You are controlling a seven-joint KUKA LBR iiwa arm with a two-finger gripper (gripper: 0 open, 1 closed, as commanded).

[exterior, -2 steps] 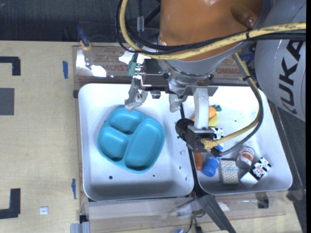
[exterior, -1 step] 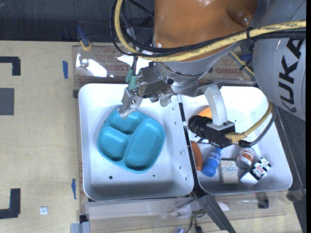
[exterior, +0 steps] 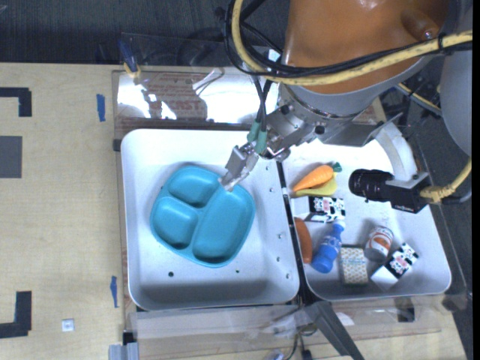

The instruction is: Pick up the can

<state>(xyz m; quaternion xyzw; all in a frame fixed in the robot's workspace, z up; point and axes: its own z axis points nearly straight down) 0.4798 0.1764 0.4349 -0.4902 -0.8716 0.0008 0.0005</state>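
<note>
Where the right white bin [exterior: 431, 272] nears its front corner, a small red-and-white metal can [exterior: 379, 240] lies among toys, untouched. Well apart, the pincer [exterior: 234, 172] hangs over the blue three-compartment plastic plate [exterior: 202, 216] in the left bin, apparently mistargeted; its opening cannot be judged.

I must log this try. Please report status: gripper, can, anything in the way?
Gripper over blue plate in left bin. Can in right bin, untouched. Blue bottle and small cartons crowd it.
</note>
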